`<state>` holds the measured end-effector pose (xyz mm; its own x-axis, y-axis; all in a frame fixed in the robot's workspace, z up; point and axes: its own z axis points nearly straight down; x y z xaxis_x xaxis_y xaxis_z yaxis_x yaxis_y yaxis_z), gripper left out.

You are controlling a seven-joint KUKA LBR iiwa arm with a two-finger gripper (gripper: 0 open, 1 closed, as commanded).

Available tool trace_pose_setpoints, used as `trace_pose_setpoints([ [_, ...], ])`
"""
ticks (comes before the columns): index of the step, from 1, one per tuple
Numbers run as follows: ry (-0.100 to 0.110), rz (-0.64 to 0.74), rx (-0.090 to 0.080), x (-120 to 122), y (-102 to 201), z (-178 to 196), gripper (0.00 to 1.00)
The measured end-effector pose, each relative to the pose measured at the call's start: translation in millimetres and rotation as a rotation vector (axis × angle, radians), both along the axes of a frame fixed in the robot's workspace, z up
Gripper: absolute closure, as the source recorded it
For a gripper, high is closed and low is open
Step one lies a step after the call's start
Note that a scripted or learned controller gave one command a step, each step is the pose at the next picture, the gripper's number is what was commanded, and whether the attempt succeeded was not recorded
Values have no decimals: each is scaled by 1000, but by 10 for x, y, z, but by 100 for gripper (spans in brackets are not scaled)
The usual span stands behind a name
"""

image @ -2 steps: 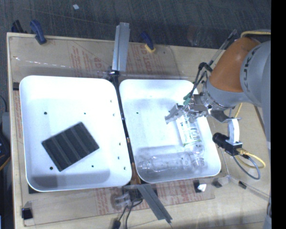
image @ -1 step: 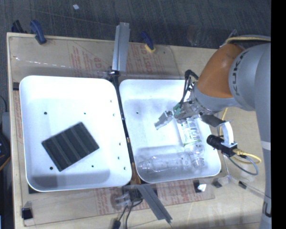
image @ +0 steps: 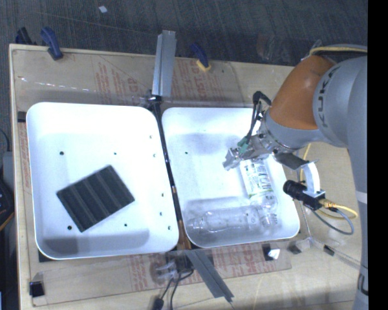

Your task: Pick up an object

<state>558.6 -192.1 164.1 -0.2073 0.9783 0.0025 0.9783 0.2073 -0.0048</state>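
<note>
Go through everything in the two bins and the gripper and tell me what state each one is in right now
Dark ribbed pad: lying flat in the left bin, tilted at an angle.
Labelled clear bottle: lying on its side in the right bin, just below the gripper.
Second clear bottle: lying on its side along the right bin's near wall.
Gripper: low over the right bin, at the labelled bottle's upper end.

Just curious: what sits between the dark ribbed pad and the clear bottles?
From the camera view: bare white bin floor, then the bin rims and divider between the dark ribbed pad and bottles.
</note>
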Motion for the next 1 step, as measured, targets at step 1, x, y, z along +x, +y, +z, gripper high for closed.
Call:
trace_pose_setpoints([
  [1, 0, 0, 0, 0, 0, 0, 0],
])
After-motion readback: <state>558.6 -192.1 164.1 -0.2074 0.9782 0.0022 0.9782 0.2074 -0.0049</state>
